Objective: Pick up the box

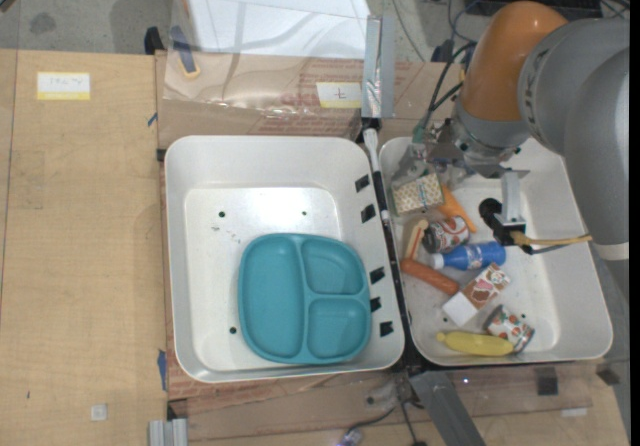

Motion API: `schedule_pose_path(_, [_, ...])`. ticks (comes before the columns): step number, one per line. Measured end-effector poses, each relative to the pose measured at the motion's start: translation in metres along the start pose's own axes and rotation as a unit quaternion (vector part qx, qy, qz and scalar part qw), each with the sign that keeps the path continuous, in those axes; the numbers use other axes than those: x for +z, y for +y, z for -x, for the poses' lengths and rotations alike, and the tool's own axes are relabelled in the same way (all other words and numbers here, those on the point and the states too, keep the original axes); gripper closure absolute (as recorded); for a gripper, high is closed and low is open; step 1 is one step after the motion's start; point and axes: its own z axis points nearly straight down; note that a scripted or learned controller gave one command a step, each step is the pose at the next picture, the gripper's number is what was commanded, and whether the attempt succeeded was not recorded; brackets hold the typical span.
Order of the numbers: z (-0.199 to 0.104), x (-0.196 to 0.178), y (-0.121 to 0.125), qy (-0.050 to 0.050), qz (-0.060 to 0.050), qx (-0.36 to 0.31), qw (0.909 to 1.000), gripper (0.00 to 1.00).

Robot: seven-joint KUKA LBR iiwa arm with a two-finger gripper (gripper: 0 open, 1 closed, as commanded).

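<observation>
Hanging over the upper left corner of the right bin, the gripper sits under the orange wrist; whether its fingers are spread or pressed together, I cannot tell. Just beside it at seven o'clock lies the patterned box, tilted. At nine o'clock, the left bin carries a teal divided plate.

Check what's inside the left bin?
The left bin holds a teal divided plate lying flat on its floor. Whatever lies under the plate is covered.
</observation>
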Motion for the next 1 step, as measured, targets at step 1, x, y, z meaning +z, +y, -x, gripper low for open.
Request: schedule_pose_path(1, [0.0010, -0.0155, 0.0032, 0.001, 0.006, 0.002, 1.0000, 1.00])
